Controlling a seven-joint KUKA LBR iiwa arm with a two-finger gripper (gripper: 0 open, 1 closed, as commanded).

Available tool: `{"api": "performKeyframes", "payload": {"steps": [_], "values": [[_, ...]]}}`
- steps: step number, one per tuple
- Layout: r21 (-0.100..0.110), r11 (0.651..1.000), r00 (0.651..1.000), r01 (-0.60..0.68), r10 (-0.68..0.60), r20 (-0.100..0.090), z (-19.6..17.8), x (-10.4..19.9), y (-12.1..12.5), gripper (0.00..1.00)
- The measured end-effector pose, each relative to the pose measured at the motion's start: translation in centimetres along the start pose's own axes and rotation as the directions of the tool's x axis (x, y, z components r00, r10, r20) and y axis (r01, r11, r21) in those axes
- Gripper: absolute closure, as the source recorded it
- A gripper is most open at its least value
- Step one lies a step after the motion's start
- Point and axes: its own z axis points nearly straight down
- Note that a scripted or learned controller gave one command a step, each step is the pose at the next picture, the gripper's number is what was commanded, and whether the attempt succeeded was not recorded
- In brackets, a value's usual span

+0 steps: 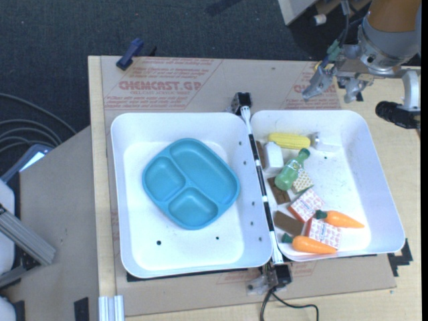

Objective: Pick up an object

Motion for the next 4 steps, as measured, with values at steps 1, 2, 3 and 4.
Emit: {"api": "performKeyframes", "payload": {"steps": [1,2,3,4], "values": [[0.002,1.000,1.000,-0.001,0.001,0.000,14.6,-6.2,0.0,0.00],[-0.014,1.000,1.000,0.000,0.000,0.002,17.6,-0.9,0.0,0.00],[-0.001,1.000,1.000,0.000,0.000,0.000,19.3,-0.7,-3.9,0.00],[0.003,1.000,1.000,0.001,-0.001,-0.001,19.4,1.6,-1.0,0.00]]}}
